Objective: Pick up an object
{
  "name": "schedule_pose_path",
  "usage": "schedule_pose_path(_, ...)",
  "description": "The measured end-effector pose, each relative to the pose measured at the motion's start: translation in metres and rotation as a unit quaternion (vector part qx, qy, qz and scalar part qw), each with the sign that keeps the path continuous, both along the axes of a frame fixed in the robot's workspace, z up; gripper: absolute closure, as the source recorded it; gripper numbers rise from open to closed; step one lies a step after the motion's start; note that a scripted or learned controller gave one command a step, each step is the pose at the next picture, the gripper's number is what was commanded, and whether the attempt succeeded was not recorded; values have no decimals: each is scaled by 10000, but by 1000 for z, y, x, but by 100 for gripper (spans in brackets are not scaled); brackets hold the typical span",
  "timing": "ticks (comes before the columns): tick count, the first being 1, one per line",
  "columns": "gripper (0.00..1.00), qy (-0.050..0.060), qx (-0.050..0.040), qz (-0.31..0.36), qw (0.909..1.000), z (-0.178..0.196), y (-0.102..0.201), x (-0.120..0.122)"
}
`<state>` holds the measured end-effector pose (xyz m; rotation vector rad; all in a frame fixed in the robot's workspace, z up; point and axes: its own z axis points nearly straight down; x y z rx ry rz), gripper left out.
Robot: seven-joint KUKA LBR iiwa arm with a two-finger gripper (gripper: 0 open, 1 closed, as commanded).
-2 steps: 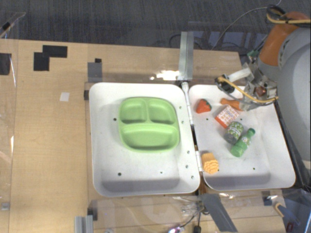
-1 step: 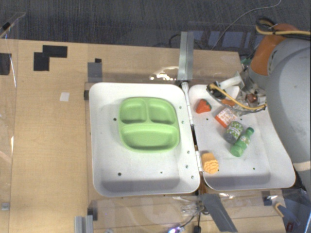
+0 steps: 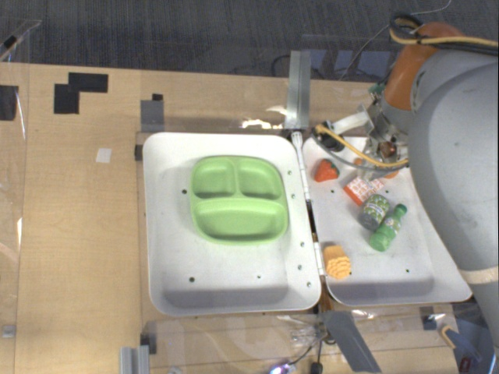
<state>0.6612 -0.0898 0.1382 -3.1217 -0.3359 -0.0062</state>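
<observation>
**Nothing picked yet: arm is over the right bin's far end**

So here's where it stands. The arm (image 3: 456, 154) comes in from the right and its wrist sits low over the back of the right bin (image 3: 413, 275). The pincer (image 3: 382, 148) is down there among yellow cabling, near the far edge of that bin, and honestly I can't tell how it's set or whether anything is in it, too much clutter around it.

Candidates in the right bin: a small red wedge-shaped piece (image 3: 326, 171) just left of the pincer, a red-and-white packet (image 3: 360, 190) right below it, a green bottle (image 3: 387, 228) with a dark labelled item (image 3: 373, 208) lying against it, and an orange knobbly toy (image 3: 337, 262) nearer the front, well apart from the rest. All of them look like they're resting on the bin floor.

The left bin (image 3: 164, 232) has a green divided tray (image 3: 237, 199) in the middle, untouched.

My read: the pick isn't done. It looks like the reach-in stage, with the grasp and lift both left to do. The red piece or the packet seem the closest targets.
</observation>
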Motion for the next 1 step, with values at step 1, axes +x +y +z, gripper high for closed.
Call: schedule_pose_path(1,100,-50,-3,-42,10000,-32,0,3)
